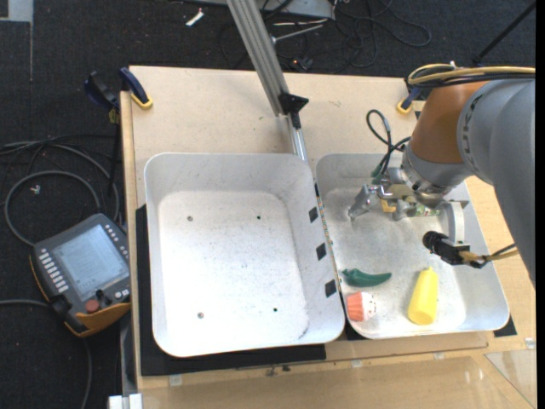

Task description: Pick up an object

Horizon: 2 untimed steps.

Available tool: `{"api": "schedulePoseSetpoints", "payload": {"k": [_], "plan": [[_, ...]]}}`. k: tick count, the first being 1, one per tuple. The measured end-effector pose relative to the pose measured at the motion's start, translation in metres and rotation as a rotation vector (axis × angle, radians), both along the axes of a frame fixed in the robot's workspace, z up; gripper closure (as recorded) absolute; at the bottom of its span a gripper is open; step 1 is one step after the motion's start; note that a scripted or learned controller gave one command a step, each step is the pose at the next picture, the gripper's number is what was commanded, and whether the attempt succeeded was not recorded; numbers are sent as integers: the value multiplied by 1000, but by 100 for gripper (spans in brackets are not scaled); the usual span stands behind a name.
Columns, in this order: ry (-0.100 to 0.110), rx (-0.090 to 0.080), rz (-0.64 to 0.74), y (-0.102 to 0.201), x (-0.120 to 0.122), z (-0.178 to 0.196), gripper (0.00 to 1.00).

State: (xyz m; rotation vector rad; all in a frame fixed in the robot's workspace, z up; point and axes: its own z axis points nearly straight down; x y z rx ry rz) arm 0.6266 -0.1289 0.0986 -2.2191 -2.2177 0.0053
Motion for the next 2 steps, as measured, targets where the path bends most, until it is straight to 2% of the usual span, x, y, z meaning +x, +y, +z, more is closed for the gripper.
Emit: {"api": "schedulePoseSetpoints", "payload": {"k": [1,2], "plan": [[-8,-1,0,0,2,14,100],[-13,-2,3,-1,5,78,100]]}}
